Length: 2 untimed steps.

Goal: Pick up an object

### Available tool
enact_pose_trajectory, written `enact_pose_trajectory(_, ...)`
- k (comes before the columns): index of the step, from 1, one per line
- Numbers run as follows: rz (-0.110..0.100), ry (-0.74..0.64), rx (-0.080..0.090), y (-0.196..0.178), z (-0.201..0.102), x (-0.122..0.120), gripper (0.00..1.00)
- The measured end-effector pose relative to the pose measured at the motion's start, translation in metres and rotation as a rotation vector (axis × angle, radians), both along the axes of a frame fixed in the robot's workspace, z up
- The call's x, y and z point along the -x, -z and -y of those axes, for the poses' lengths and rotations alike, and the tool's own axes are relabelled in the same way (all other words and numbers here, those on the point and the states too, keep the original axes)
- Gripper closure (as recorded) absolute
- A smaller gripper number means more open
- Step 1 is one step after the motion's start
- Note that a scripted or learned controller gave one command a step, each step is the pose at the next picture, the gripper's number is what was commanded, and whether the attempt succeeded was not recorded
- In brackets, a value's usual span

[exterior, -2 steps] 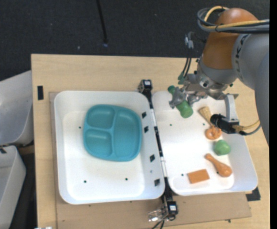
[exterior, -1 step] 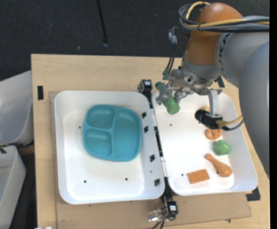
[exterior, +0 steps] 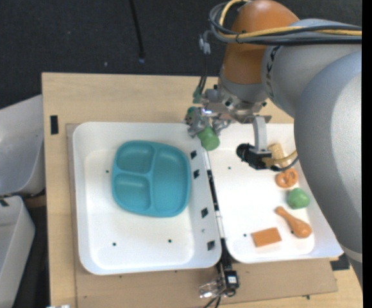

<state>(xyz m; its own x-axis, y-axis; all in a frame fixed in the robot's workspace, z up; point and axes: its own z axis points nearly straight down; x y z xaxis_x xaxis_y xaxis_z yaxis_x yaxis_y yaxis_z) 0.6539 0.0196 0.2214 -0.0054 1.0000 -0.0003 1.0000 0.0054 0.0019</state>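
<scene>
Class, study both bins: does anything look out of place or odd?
Nothing looks spilled or damaged. One oddity: a green ball sits at the gripper, up over the rims between the bins, while the other small items lie in the right bin.

A light wooden bench carries two shallow white bins side by side. The left bin holds a teal divided plate with three compartments, lying flat near its middle. The right bin sits touching it along a row of black clips. White plastic containers stand left of the bench, over dark floor.
</scene>
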Motion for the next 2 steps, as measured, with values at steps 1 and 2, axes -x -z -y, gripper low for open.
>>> enact_pose_trajectory(1,0.002,-0.002,-0.002,-0.021,-0.0547,-0.0119,1.0)
enact_pose_trajectory(2,-0.001,0.003,0.0,-0.0197,-0.0505,-0.0112,0.0)
